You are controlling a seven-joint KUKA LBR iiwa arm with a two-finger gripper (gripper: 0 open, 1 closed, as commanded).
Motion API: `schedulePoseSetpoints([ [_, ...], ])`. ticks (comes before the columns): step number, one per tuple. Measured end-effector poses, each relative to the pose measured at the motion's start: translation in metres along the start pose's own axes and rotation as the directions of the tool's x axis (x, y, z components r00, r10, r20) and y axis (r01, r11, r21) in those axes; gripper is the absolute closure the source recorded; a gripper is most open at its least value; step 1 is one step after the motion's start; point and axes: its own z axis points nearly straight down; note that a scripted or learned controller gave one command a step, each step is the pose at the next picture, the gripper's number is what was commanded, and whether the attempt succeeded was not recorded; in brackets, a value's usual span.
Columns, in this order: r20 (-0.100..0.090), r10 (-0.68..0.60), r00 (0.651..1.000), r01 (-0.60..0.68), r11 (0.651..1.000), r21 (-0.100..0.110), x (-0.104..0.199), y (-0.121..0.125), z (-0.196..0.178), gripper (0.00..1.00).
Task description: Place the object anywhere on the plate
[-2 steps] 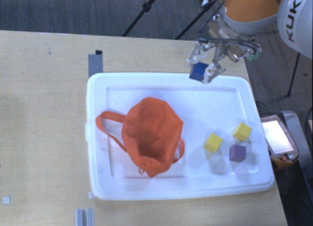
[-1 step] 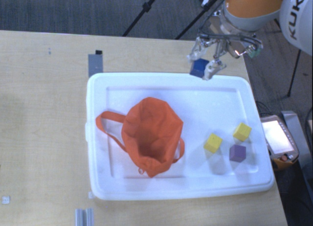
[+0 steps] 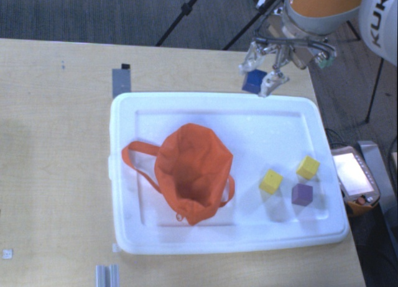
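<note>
My gripper (image 3: 259,78) hangs over the far rim of the white bin (image 3: 124,155), right of its middle. A small blue cube (image 3: 253,83) sits between its clear fingers (image 3: 272,82), held above the rim, so the gripper is shut on it. An orange soft, bag-like thing (image 3: 193,171) with a loop handle lies in the left-centre of the bin, its hollow facing up. It is well below and to the left of the gripper.
Two yellow cubes (image 3: 270,181) (image 3: 308,168) and a purple cube (image 3: 301,194) lie at the bin's right end. A grey bracket (image 3: 122,81) stands on the bench by the bin's far left corner. Black tripod legs (image 3: 186,9) cross the floor behind.
</note>
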Motion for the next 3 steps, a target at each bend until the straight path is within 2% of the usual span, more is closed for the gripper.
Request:
schedulePoseSetpoints([
  [3,0.033,0.003,0.999,-0.003,1.000,0.011,-0.007,-0.001,-0.038,1.00],
])
